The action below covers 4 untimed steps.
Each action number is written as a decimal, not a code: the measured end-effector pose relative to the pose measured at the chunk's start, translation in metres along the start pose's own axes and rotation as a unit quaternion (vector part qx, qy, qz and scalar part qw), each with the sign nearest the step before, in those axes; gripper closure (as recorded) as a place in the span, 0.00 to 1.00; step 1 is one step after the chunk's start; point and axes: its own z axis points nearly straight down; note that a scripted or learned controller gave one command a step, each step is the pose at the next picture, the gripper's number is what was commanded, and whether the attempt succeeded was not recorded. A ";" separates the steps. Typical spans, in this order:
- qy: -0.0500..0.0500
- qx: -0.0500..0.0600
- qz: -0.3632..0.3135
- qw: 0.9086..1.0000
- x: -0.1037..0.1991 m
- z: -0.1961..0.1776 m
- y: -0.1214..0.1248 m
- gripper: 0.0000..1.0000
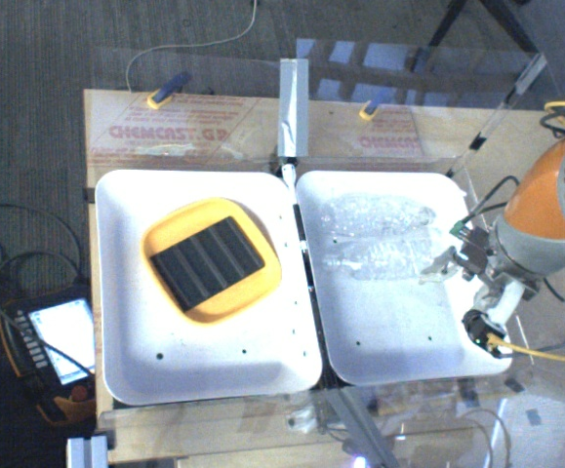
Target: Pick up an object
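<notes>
A yellow, rounded-square object with a black ribbed top (213, 258) lies tilted in the left bin (126, 359). A crumpled clear plastic item (380, 234) lies in the back half of the right bin (399, 349). My gripper (464, 259) hangs over the right bin's right rim, just right of the clear plastic and level with its near end. I see nothing held in it. The grey wrist with its orange band (541, 203) reaches in from the right edge.
A clear panel and a metal post (293, 115) stand behind the bins, with two yellow-and-blue clamps (165, 91) on the cardboard backing. Cables and a small screen (58, 334) lie on the floor at left. A yellow cable (536, 354) trails off the wrist.
</notes>
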 end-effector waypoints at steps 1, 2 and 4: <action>0.009 0.004 0.064 0.998 0.032 0.048 0.039 0.00; -0.001 -0.001 0.158 0.987 0.088 0.017 0.019 0.00; -0.001 -0.001 0.234 0.972 0.047 -0.081 0.068 0.00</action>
